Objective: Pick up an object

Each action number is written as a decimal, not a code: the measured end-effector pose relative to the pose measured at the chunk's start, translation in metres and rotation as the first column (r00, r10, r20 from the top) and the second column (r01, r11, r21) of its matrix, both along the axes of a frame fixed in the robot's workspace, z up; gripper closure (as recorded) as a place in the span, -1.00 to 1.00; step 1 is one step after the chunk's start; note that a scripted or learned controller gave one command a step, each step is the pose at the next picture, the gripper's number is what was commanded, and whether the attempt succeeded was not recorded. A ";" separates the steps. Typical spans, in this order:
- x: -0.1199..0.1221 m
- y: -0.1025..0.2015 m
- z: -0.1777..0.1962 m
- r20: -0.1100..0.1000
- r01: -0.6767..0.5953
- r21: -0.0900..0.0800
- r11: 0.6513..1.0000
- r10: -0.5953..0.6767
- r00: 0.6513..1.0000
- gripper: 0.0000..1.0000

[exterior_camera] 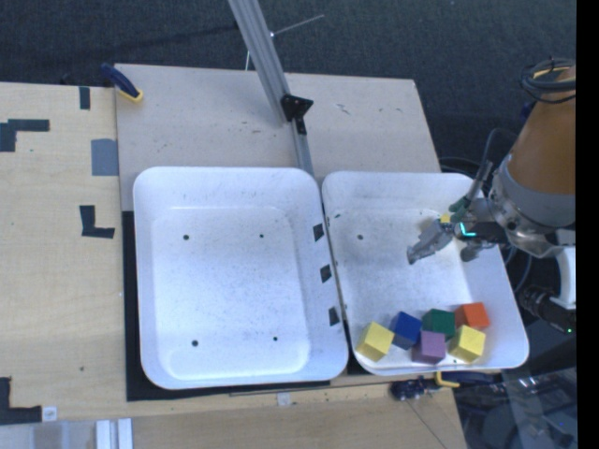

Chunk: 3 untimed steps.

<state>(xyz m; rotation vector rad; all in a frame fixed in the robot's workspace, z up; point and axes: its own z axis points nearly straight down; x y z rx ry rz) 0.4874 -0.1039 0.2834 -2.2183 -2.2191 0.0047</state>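
On my feed the desk point(56, 204) runs in from the left, pale wood with dark tape marks. A blue and yellow tool point(122, 82) lies near the back corner of the board behind the bins. The left bin point(150, 251) sits on a black mat and shows a bare white floor with a few dark dots. A grey pole point(262, 45) slants down from the top and ends at a black clamp above the seam between the bins. The right bin point(374, 204) touches the left one along that seam. In its near corner I see six blocks bunched together: a yellow block point(375, 340) at the left, then a blue block point(406, 328), a purple block point(431, 345), a green block point(438, 322), a second yellow block point(469, 343) and an orange block point(474, 315) at the right. The gripper point(423, 247) hangs over the middle of the right bin, well apart from the blocks, tilted down to the left. I cannot tell how wide it stands, and I see nothing in it. The arm point(547, 157) reaches in from the right.
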 end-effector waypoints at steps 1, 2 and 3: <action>0.001 0.000 0.002 0.004 -0.001 -0.001 1.000 0.001 1.000 -1.00; 0.006 -0.005 -0.058 -0.003 0.001 0.000 1.000 -0.001 1.000 -1.00; -0.002 -0.010 -0.118 -0.004 0.001 0.000 1.000 -0.001 1.000 -1.00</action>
